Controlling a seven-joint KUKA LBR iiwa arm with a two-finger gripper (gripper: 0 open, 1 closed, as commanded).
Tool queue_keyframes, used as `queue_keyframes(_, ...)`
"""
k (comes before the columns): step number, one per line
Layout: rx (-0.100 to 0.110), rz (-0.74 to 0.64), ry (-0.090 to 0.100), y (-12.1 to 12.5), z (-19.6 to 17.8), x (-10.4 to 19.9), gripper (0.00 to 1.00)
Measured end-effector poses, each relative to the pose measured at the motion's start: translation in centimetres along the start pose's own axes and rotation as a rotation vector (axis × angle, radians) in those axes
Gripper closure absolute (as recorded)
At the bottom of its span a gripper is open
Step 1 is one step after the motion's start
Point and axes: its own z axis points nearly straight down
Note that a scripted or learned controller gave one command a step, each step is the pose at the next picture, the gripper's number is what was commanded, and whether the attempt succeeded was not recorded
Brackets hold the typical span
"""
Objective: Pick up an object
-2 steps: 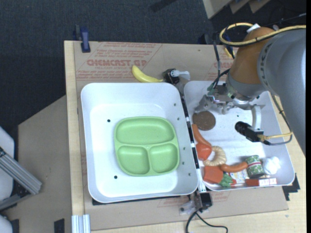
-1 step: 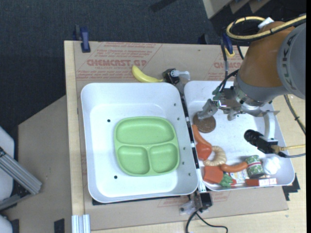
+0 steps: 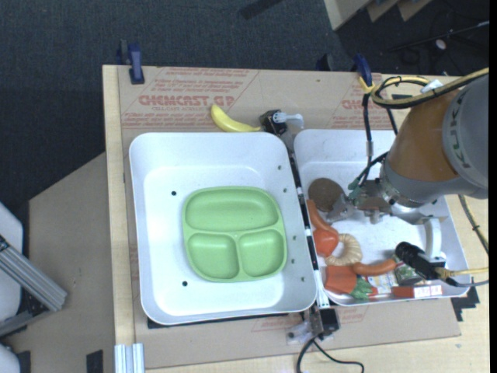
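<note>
bench's right bin (image 3: 334,142) — sausage (image 3: 377,266) lengthwise left-right, gripper (image 3: 365,203) just beyond

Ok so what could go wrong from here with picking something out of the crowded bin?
1. The pincer sits by the brown round piece, near the bin wall; coming down there, it might strike the wall or nudge the piece away.
2. The pretzel and sausage lie touching in a heap, so a grab could snag both.

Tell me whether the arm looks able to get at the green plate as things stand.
Probably yes: the green plate lies uncovered in the left bin, and the arm hangs over the right bin beside it, with nothing standing between.
</note>
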Motion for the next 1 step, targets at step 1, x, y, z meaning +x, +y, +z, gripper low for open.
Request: queue_keyframes(1,-0.016,-0.007,-0.002,7.83,2.11,0.63,0.0)
